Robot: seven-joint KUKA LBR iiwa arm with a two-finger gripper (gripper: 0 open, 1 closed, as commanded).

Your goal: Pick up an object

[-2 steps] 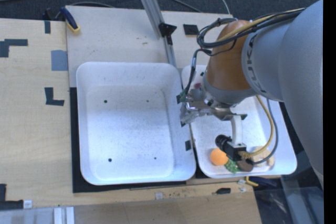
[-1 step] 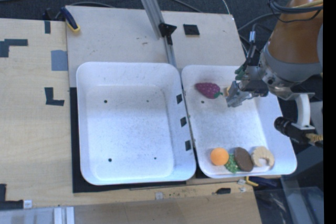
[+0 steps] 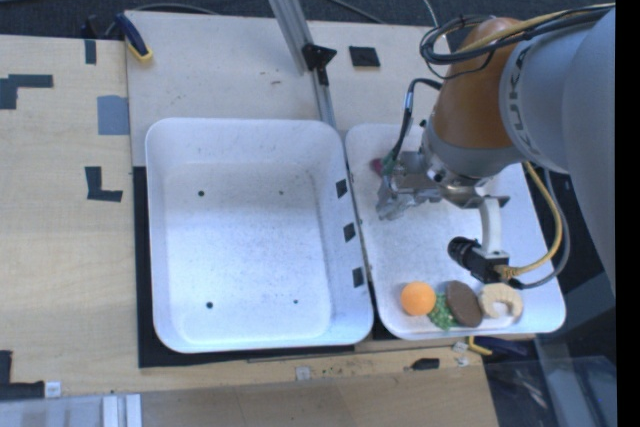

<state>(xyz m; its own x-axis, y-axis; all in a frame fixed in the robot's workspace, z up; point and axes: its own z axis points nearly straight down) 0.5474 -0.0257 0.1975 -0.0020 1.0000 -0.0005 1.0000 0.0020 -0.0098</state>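
Observation:
My gripper [image 3: 392, 199] hangs low over the upper left part of the right bin [image 3: 535, 315], close to the wall it shares with the left bin. A small pinkish thing [image 3: 382, 165] shows just beside the gripper's upper edge; what it is stays unclear. Along the right bin's near edge lie an orange ball [image 3: 418, 298], a small green piece [image 3: 439, 314], a brown oval object [image 3: 463, 303] and a cream ring-shaped object [image 3: 500, 302], all apart from the gripper.
The left bin [image 3: 240, 235] is a shallow white tray beside the right one. A slanted metal pole [image 3: 290, 10] crosses the bench behind the bins. Cables loop around the wrist, and a black fitting [image 3: 472, 257] sits above the objects.

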